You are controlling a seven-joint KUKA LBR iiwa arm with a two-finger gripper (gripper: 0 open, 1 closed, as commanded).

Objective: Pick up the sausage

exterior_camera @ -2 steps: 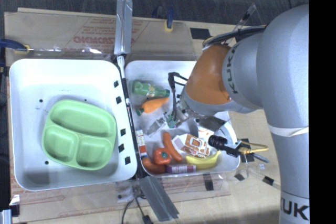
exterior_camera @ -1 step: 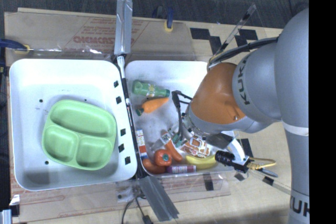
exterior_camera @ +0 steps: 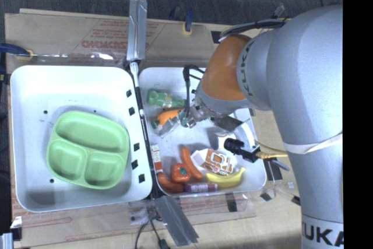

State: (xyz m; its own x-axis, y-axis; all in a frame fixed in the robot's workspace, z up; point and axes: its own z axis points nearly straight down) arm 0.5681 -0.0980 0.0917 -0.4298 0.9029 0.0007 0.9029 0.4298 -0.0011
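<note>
Camera view: two white bins side by side; the left bin holds a green divided plate, the right bin holds the toy food. Gripper sits low near the bin's centre, at about 9 o'clock from the orange wrist band, touching or just over an orange carrot-like piece with a green item at 12 o'clock of it. Jaw state: cannot tell, tip too small and cluttered. Sausage, reddish-orange, lies at 6 o'clock from the gripper, near the bin's front, beside a red tomato-like piece and a banana. Judgement: approach step, nothing grasped. Next move calls for shifting toward 6 o'clock, aligning across the sausage's short axis, then descending.
</note>
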